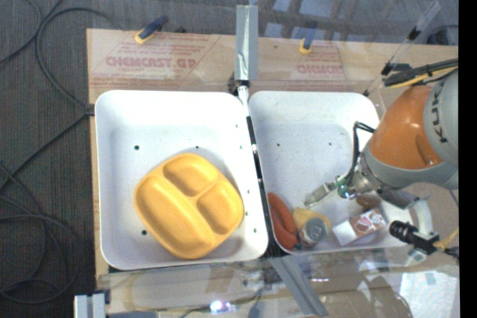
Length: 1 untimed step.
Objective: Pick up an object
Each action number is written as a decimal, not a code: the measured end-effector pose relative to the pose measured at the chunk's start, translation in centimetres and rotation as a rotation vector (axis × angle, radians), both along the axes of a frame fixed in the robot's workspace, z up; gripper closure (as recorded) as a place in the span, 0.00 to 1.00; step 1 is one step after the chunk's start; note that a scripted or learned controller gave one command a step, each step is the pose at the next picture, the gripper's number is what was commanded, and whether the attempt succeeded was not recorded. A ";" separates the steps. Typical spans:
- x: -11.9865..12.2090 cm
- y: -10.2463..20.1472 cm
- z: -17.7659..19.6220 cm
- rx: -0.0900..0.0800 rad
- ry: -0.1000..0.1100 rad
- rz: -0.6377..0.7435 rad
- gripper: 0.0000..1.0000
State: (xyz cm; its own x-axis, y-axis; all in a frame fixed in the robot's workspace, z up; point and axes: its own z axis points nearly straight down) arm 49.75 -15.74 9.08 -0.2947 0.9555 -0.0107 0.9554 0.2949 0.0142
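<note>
The gripper (pixel 328 194) hangs low in the right bin (pixel 298 123), lower right of the frame; I cannot tell its state. A yellow divided tray (pixel 188 205) fills the left bin (pixel 119 123).

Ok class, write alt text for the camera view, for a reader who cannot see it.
A grey and orange robot arm reaches from the right into the right white bin, over small items clustered at its near edge, including a red-orange sausage shape and a small can. The left white bin holds a yellow divided plate.
</note>
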 end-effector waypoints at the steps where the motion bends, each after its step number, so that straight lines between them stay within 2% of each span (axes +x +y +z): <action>1: 3.6 3.3 0.0 -0.003 0.004 0.146 0.00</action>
